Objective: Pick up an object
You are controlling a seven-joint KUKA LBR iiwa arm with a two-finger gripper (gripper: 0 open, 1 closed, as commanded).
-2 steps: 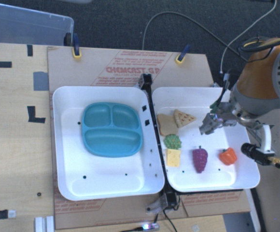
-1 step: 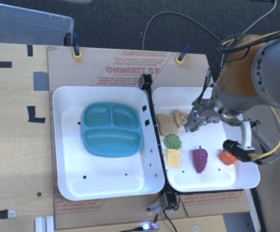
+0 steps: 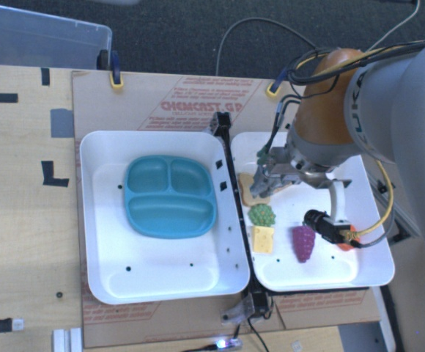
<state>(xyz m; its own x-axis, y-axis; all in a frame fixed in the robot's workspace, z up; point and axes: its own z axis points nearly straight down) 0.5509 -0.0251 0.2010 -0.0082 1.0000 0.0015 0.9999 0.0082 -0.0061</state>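
Two metal fingers [image 3: 265,184] hung low inside the right bin [image 3: 366,266], over its upper left part, and whether they were apart or closed could not be told, nor whether anything sat between them. A tan flat piece [image 3: 246,185] lay partly under them, against the divider between the bins. Just below the fingers sat a green broccoli-like toy [image 3: 261,214], and directly below that a yellow block [image 3: 262,239], both near the right bin's left wall. A purple grape-like toy [image 3: 303,243] lay to the right of the yellow block, toward the middle of the bin floor. Beside the purple toy, on its right, a black fitting with a bit of orange [image 3: 328,228] hung from the arm on a cable. Above the fingers rose the grey wrist and its orange band [image 3: 331,101], with the arm's grey body reaching off past the right bin's far side. To the left of the right bin stood the left bin [image 3: 95,262], touching it along the divider, and a blue sectioned plate [image 3: 171,196] lay on its floor, in the upper half. Both bins rested on a cardboard sheet [image 3: 190,101] on the wooden table [image 3: 22,226].
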